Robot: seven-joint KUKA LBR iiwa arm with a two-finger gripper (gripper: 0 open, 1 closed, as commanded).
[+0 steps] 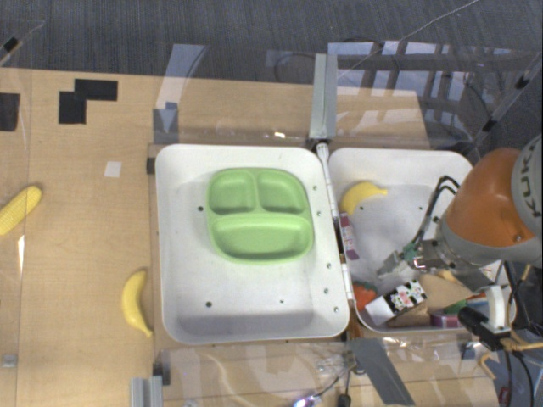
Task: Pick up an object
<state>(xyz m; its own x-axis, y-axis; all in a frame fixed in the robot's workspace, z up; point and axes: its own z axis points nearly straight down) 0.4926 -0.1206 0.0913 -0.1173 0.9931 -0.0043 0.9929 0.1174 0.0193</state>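
**Right bin, arm low over the clutter, nothing lifted yet**

Left to right. On the table (76,312), outside the bins, we note a corn cob (19,210) at the far left edge and a yellow banana (136,302) just beside the left bin (182,312). That bin carries a green divided plate (259,214), lying flat near its middle.

The right bin (399,164) has a small yellow banana-shaped toy (362,195) near its upper left corner, well apart from the arm. Lower down sits a heap: something orange-red (363,296), a black-and-white printed box (402,299), a brown cardboard piece (437,291).

The end effector (405,259) hangs over that heap, just above the printed box. We cannot tell its opening, nor whether it has hold of anything.

Our judgement: the printed box is the nearest candidate. It looks light and stiff, with flat faces; best taken across its narrow sides. Crowding neighbours may foul the grasp. The yellow toy is likely smooth and curved, so it could slip.
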